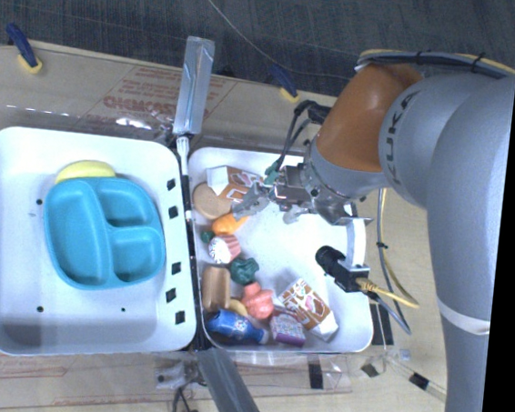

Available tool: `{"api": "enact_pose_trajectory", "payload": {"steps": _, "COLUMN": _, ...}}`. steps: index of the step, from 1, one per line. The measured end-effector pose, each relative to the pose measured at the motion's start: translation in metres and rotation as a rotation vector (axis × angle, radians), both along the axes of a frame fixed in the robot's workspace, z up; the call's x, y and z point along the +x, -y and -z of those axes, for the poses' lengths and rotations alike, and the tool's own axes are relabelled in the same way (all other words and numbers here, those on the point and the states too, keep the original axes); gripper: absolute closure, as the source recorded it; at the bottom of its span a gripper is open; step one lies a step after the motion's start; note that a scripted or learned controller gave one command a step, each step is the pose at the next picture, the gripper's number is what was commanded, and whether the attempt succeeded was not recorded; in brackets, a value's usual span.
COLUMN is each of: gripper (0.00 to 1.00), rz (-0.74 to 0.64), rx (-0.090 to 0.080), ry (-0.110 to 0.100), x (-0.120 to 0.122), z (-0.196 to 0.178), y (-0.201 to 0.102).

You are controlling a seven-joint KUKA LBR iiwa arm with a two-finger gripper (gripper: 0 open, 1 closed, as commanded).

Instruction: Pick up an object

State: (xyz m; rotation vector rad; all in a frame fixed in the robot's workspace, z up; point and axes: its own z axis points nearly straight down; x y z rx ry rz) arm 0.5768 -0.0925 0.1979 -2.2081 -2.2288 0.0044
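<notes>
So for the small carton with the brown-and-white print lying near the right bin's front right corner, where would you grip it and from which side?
Probably from straight above, across its short width. The carton lies flat and slanted, with open white floor on its upper-right side toward the bin wall. The purple packet and pink toy crowd its lower-left, so fingers there have little room.

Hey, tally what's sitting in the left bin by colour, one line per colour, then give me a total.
Blue: 1, the divided tray
Yellow: 1, a rounded object partly tucked behind the tray
Total: 2
</notes>
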Motion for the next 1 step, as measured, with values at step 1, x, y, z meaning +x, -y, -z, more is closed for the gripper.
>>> {"api": "enact_pose_trajectory", "payload": {"steps": 1, "gripper": 0.00, "rz": 0.013, "rx": -0.001, "ry": 0.001, "x": 0.0180, "z": 0.1072, "y": -0.0034}}
